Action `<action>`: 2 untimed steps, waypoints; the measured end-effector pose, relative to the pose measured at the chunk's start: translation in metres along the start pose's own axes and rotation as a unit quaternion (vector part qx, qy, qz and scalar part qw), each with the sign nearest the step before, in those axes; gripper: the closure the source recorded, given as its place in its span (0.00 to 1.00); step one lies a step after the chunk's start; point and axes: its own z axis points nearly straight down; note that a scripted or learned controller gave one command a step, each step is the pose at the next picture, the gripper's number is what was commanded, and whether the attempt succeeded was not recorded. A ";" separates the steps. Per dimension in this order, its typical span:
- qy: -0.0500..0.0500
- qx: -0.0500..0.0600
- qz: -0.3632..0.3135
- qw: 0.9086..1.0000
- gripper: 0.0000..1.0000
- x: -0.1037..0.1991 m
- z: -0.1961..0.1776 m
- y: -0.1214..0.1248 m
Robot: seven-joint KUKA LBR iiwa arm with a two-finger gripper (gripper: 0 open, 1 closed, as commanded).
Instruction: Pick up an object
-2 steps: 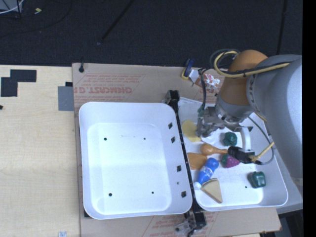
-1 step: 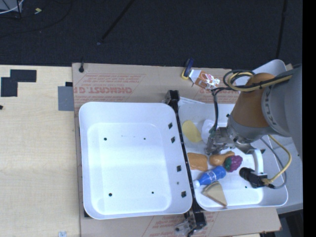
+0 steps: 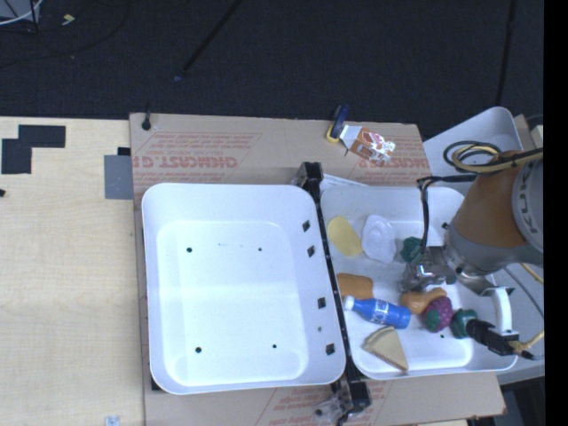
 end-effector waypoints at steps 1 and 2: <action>0.000 -0.004 -0.006 1.000 1.00 0.081 -0.001 0.099; -0.002 -0.001 -0.001 1.000 1.00 0.088 -0.001 0.100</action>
